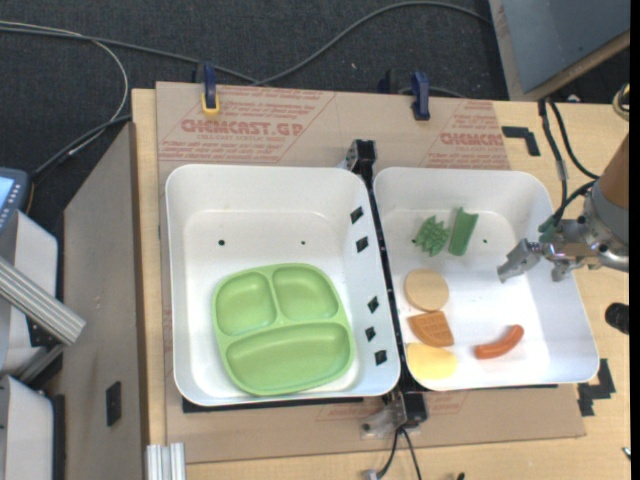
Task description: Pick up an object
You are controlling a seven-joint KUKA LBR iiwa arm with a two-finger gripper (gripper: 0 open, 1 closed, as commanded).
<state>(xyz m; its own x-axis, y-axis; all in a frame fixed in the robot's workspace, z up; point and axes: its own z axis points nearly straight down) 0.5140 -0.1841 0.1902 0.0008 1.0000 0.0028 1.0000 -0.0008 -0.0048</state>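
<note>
Cardboard-topped bench [300, 118] carries two white bins. Left bin [190, 218] holds a green divided tray [283, 326]. Right bin [560, 338] holds, nearest, yellow piece [431, 364], sausage [498, 342], cracker [431, 329], tan disc [427, 290], then green toys [447, 233]. Jaws [538, 260] hover over its right side, spread apart, gripping nothing.

Arm reached in from the right, low and level.
Its gripper [537, 260] pointed leftward, the two grey fingers [517, 263] spread apart, nothing between them.
</note>
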